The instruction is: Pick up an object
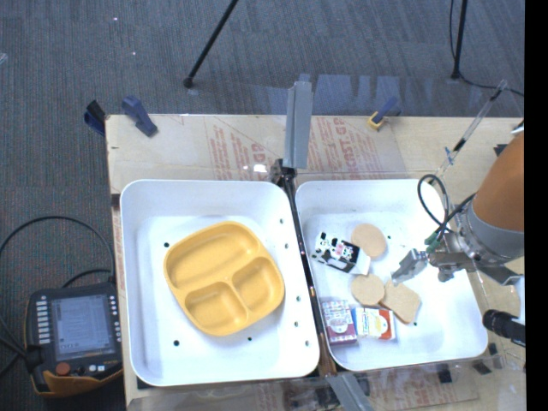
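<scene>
Two shallow white bins are sitting side by side on a plywood bench. Nearest the camera's foot, a grey teach pendant (75, 328) with an orange base is lying on the dark carpet at the lower left, its black cable looping behind it. In the left bin (141, 229) a yellow divided plate (223, 276) is resting flat. The right bin (445, 341) is holding a maroon carton (339, 322) and a small white-and-orange box (375, 324) side by side at the near edge. Beyond them lie a tan toast slice (403, 301), a round tan biscuit (368, 290) touching it, a cow-print carton (336, 252) and a second tan disc (370, 240). Farther back, blue clamps (139, 115) are gripping the bench edge, and tripod legs are standing on the carpet.

Reaching in from the right, the arm is hanging low over the right bin, its gripper (408, 267) pointing leftward just above the toast slice. Whether its fingers are spread or closed cannot be told; nothing is visibly between them.
</scene>
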Action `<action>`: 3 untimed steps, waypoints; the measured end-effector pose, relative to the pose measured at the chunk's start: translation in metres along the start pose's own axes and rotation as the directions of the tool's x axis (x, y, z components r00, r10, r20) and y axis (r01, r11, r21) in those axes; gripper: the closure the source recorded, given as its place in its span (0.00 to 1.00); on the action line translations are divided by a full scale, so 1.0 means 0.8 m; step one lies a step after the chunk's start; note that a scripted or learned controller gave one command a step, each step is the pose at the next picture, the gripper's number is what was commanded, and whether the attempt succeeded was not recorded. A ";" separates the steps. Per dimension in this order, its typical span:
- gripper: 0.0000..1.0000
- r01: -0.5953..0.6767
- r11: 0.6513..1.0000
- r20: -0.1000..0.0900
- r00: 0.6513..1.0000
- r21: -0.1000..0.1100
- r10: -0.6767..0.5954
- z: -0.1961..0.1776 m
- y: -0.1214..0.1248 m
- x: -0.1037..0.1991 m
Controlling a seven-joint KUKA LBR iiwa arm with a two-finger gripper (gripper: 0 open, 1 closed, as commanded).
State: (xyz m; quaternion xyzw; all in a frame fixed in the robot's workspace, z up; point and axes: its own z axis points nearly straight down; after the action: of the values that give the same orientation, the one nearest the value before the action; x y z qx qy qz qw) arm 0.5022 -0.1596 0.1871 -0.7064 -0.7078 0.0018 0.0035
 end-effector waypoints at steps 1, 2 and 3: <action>0.00 0.343 0.939 0.003 0.939 -0.012 -0.343 0.120 -0.028 0.002; 0.00 0.091 0.996 0.001 0.996 -0.010 -0.091 0.120 -0.020 0.008; 0.00 0.056 0.998 0.007 0.998 -0.017 -0.056 0.120 -0.028 0.040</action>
State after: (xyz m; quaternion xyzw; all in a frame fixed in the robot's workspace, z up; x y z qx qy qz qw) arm 0.4794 -0.1276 0.0910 -0.6863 -0.7273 -0.0021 -0.0048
